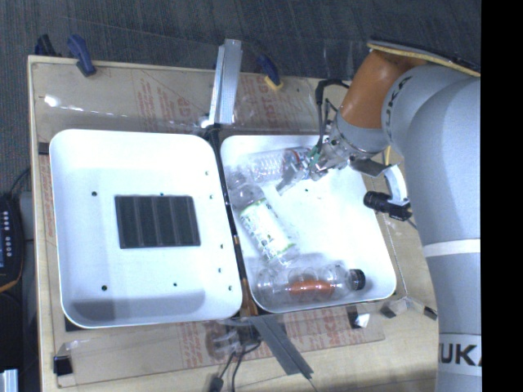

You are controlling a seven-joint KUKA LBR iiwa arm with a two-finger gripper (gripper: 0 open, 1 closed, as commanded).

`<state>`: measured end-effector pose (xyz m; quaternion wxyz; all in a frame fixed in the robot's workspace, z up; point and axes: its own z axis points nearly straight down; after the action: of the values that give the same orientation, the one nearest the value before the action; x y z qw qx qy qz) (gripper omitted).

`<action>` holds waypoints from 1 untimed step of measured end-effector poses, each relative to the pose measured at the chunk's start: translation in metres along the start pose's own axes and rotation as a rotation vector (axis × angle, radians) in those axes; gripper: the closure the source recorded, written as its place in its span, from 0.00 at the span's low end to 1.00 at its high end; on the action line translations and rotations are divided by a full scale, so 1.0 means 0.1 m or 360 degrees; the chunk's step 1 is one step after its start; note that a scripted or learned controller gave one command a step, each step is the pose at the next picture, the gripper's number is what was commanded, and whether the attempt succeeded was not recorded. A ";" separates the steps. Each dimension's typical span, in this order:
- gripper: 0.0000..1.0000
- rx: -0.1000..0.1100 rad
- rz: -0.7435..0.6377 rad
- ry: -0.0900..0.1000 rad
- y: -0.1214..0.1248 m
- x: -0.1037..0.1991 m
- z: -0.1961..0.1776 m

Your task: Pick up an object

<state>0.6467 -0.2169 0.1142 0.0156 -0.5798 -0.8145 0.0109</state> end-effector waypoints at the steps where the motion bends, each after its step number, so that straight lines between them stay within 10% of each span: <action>1: 0.00 -0.0057 0.0046 -0.0022 0.13 0.14 -0.61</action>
<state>0.6571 -0.1993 0.1749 -0.0004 -0.5915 -0.8063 0.0005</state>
